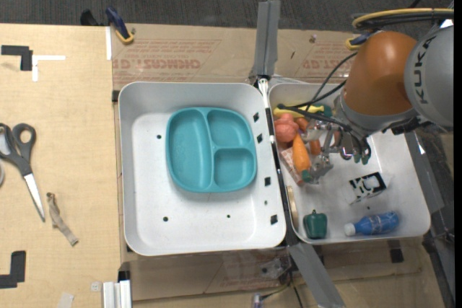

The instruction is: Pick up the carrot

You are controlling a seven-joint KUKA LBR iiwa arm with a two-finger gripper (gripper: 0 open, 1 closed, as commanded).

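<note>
Hidden: the top of the right bin (404,227) is covered by the arm (390,79), and the items there are partly masked by cables.
Hard to make out: the gripper (323,164) is seen as a tangle of metal parts just right of the carrot; whether it is released or clenched cannot be told.
Carrot: the carrot (300,153) is found at the left side of the right bin, just below a reddish fruit (286,130).
Carrot axis: its long axis is laid roughly up and down the view, slightly tilted, with the narrower end toward the bottom right.
Right bin, other items: a green pepper (315,224) and a blue bottle (374,223) are seen near the lower edge.
Left bin: a teal divided plate (211,148) is held in the left bin (144,220).
Surface: scissors (22,162) are laid on the wooden bench (58,119) at far left.
Room: dark carpet is seen beyond the bench.
</note>
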